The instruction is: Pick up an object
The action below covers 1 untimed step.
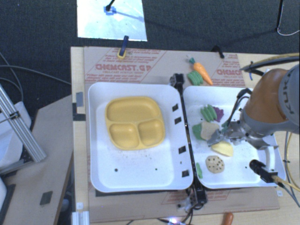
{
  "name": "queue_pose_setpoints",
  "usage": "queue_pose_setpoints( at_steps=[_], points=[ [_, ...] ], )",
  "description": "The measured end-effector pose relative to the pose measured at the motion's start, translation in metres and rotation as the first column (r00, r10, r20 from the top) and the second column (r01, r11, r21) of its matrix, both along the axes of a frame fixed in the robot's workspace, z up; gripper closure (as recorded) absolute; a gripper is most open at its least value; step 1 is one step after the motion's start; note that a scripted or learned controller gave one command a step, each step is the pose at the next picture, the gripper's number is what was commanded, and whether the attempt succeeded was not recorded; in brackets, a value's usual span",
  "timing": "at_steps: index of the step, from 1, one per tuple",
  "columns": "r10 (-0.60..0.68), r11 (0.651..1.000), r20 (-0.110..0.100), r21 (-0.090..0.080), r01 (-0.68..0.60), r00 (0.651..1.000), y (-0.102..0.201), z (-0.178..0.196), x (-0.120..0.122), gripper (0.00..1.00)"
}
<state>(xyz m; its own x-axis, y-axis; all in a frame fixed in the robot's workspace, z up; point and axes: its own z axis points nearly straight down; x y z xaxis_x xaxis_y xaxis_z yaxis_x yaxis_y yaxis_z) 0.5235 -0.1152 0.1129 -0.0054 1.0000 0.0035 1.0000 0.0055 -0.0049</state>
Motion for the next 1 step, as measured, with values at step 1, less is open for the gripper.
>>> queue_pose_setpoints(
  at_steps=[1],
  points=[
    [0.001,1.0,0.014,-0.003,-0.001,1.0,0.0002,-0.0255,0.064,0.0]
  ],
)
